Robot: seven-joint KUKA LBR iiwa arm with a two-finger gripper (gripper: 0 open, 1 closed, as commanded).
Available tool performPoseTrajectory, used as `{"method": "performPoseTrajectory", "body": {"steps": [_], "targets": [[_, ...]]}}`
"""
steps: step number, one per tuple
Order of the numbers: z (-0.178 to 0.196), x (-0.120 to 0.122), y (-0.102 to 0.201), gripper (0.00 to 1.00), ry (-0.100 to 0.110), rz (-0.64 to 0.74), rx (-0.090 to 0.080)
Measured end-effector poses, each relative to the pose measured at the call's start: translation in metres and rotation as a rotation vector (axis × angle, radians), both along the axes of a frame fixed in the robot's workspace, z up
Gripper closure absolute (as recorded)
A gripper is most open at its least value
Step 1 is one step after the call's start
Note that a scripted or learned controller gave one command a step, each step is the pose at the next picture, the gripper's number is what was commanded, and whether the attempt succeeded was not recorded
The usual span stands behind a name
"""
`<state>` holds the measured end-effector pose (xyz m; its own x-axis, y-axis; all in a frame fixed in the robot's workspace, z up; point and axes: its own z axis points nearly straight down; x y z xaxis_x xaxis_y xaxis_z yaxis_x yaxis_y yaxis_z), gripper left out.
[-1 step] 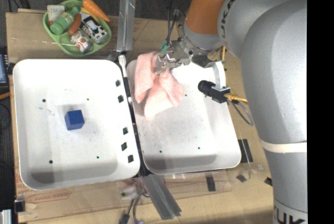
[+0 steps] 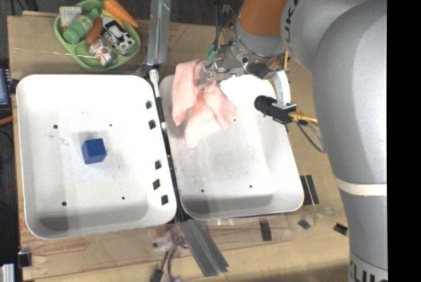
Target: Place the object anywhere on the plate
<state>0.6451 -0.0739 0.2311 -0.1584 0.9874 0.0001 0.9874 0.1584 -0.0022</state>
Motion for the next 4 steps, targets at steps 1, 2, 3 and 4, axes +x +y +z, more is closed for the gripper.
{"method": "performPoseTrajectory", "body": {"steps": [1, 2, 3, 4], "targets": [[0.009, -0.029, 0.045, 1.0, 0.003, 0.405, 0.001], [-0.003, -0.05, 0.088, 1.0, 0.004, 0.809, 0.002], [-0.013, -0.072, 0.134, 1.0, 0.004, 1.213, 0.004], [-0.018, -0.098, 0.17, 1.0, 0.004, 1.416, 0.004]]}}
